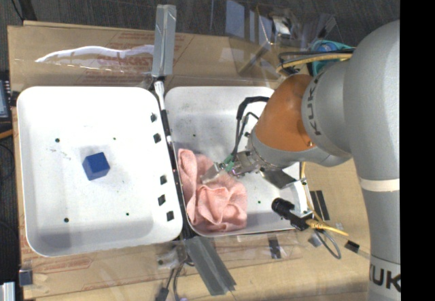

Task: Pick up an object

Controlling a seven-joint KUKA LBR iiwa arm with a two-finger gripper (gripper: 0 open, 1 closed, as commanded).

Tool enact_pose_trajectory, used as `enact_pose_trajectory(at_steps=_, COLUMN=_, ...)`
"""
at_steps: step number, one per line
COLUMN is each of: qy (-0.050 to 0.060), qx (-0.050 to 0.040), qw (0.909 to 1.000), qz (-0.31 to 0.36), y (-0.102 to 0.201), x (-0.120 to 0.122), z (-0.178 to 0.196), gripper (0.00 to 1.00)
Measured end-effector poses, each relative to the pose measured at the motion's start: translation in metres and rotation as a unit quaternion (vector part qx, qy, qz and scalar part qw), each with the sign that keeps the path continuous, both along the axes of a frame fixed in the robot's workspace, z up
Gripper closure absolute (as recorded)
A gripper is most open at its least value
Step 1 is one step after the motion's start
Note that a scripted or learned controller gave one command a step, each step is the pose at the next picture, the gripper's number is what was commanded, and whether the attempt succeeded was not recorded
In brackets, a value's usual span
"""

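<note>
White plastic on the left: the shallow left bin (pixel 41 157) carries one small blue cube (pixel 96 165), sitting left of centre on its floor. Across the divider, the right bin (pixel 204 106) has a crumpled pink cloth (pixel 214 196) bunched against its left wall and front corner. Over it hangs the grey arm (pixel 353 109) with its orange band, and the gripper (pixel 230 168) is down at the cloth's upper edge, touching or just above the fabric. Whether it is spread or pinching, I cannot tell from here.
</note>
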State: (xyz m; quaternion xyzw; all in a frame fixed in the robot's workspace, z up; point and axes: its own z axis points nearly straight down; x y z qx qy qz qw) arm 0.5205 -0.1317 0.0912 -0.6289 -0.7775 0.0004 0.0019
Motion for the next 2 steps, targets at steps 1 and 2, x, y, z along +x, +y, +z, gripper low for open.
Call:
enact_pose_trajectory(at_steps=1, qy=0.000, qx=0.0001, qw=1.0000, qz=0.001, y=0.000, x=0.000, z=0.010, gripper=1.00)
enact_pose_trajectory(at_steps=2, qy=-0.001, qx=-0.0007, qw=1.0000, qz=-0.003, y=0.045, x=0.036, z=0.131, gripper=1.00)
